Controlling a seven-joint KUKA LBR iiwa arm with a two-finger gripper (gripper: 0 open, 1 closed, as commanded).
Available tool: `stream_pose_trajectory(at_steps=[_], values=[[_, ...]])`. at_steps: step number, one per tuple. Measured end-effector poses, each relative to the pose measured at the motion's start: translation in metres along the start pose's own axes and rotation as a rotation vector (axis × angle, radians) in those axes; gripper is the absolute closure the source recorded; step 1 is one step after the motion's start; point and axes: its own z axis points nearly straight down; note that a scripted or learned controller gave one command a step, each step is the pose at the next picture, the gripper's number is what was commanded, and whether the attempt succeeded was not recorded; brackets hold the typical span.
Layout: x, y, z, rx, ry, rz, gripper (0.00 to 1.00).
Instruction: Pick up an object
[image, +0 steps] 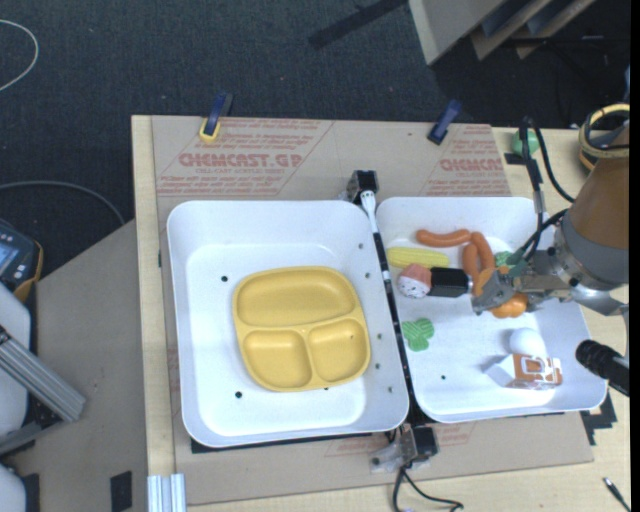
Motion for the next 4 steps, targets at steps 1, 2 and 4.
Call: stream_pose_trajectory(at_steps=[1,2,4], values=[[0.042,0.029,-0.007,0.001,0.002,-0.005,1.0],[0.089,0.06,0.0,0.002,0.002,-0.005,1.0],[0.156,0.133,0.009,0.001,0.002,-0.003,1.0]])
